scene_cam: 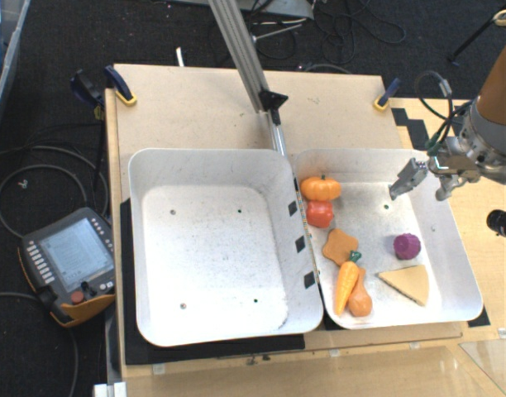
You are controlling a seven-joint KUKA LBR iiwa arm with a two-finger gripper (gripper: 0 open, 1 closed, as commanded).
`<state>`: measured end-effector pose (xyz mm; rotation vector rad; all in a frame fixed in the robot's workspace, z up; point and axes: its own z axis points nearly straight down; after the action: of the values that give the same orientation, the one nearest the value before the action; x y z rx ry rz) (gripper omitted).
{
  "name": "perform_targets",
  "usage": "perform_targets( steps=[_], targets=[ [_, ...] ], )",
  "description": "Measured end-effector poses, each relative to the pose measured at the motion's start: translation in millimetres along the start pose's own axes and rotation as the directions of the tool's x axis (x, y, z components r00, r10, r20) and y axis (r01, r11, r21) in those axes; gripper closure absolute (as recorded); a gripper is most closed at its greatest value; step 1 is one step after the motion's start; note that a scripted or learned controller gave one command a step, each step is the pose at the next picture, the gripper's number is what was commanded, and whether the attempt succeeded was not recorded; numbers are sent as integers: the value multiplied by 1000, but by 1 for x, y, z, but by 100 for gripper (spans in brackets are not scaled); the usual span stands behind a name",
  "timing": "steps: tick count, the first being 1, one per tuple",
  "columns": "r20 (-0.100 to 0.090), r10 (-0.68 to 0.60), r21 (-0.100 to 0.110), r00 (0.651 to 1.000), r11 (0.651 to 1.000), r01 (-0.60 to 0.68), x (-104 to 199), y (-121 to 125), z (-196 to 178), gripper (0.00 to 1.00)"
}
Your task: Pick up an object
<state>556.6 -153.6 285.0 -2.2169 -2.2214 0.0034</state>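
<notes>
resting on wooden bench (236,110): two white bins (210,246), cables (336,23) behind

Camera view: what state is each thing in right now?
Gripper: open, holding nothing, above the right bin's far side.
Pumpkin: touching the tomato.
Carrot: lying flat.
Cheese wedge: lying flat.
Purple ball: resting alone.

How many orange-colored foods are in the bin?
4, all in the right bin: a pumpkin at its upper left, a cookie-shaped piece mid-left, then a carrot and a squash-like piece touching near the front.
</notes>
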Motion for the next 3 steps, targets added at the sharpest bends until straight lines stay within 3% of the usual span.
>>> perform_targets(
  steps=[1,3],
  targets=[
    [1,1,-4,1000,1000,-1,0,1,-2,0],
    [0,3,1,1000,1000,-3,-4,-4,106,0]
  ],
)
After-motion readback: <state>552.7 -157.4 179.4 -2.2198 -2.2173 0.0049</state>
